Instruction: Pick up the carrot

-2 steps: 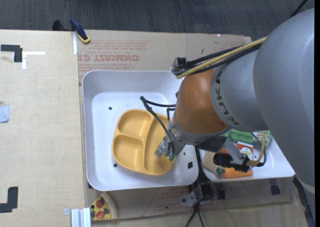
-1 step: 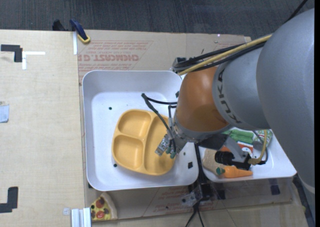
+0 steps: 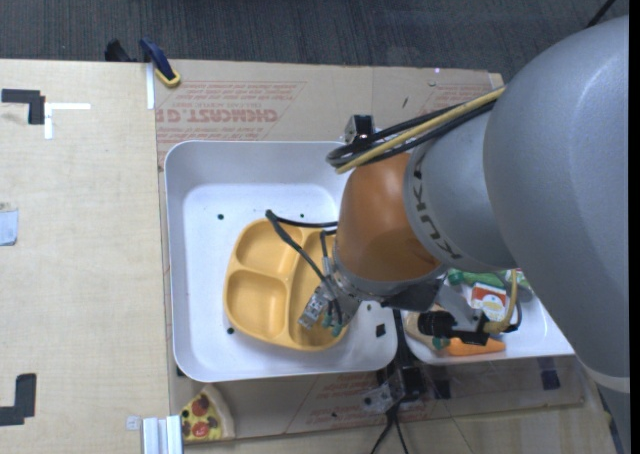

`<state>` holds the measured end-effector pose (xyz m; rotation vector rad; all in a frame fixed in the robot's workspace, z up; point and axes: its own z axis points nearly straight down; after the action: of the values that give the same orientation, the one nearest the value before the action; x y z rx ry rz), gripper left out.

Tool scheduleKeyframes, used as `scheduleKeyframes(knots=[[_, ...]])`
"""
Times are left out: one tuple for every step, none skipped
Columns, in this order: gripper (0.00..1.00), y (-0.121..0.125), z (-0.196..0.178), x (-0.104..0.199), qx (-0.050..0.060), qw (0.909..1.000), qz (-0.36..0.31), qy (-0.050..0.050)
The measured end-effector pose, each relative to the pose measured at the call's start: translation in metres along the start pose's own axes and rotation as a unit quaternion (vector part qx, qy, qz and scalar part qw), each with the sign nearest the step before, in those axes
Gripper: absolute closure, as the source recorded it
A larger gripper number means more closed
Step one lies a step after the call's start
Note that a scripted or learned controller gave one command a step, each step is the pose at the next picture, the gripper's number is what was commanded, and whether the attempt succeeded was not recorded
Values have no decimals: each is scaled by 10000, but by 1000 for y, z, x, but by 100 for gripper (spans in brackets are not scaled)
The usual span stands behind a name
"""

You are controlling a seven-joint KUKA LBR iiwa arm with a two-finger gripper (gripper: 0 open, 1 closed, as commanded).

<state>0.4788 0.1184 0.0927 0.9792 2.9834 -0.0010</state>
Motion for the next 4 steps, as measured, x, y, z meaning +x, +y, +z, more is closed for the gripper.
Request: scheduleKeyframes(knots=[[100, 31, 0, 22, 6, 9775, 2107, -22], [100, 64, -74, 45, 16, 9153, 4028, -5], [100, 70, -86, 52, 25, 8445, 5356, -9], [100, 68, -156, 50, 15, 7327, 6806, -11]])
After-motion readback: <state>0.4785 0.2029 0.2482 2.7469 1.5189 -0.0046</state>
